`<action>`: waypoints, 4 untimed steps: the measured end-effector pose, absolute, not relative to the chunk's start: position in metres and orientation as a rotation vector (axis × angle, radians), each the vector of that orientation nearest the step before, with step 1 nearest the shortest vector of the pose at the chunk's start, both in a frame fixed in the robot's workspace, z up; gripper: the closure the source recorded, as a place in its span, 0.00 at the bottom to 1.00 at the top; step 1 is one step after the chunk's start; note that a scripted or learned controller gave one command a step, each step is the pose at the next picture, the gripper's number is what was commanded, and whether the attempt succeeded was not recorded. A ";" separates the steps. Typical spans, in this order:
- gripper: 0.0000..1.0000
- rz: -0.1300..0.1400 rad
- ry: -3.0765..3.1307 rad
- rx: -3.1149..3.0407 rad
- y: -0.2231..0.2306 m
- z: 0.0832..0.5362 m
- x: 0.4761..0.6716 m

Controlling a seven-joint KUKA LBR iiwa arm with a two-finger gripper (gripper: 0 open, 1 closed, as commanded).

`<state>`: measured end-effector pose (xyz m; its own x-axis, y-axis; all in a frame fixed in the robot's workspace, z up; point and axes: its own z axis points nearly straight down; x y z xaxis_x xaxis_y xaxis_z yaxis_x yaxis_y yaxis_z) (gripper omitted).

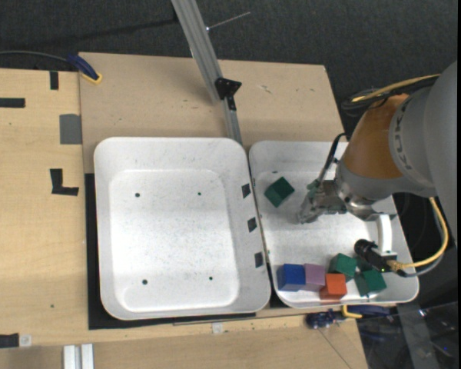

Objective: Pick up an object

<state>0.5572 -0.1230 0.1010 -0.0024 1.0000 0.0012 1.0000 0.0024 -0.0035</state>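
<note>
Leftmost, a tan table (31, 229) carries scraps of black tape, and on it sit two shallow white bins side by side. Taking the right bin (292, 154) as the landmark: the left bin (107, 206) lies directly to its left, their rims touching, with nothing but small dark specks on its floor. A grey metal pole (200, 37) slants down from above and ends near the seam between the bins.

Inside the right bin, a dark green cube (278, 191) rests alone in the upper left part. Along the bin's near edge sits a cluster: a blue cube (292, 276), a pale purple block (315, 275), an orange cube (335, 285), and green blocks (353, 271) touching one another.

The pincer (311, 206) hangs over the middle of the right bin, just to the right of the lone green cube and apart from it. Nothing is visibly between its fingers, and I cannot tell if it is spread or clenched. The grey and orange arm (384, 152) reaches in from the bin's right side.

The step in hand looks like the approach to a grasp. The next move probably calls for shifting left over the green cube, then lowering around it.
</note>
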 end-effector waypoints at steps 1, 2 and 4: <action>1.00 -0.004 -2.226 -2.222 -0.118 0.160 0.552; 1.00 -0.004 -2.226 -2.223 -0.117 0.213 0.553; 1.00 -0.002 -2.229 -2.211 -0.007 0.235 0.536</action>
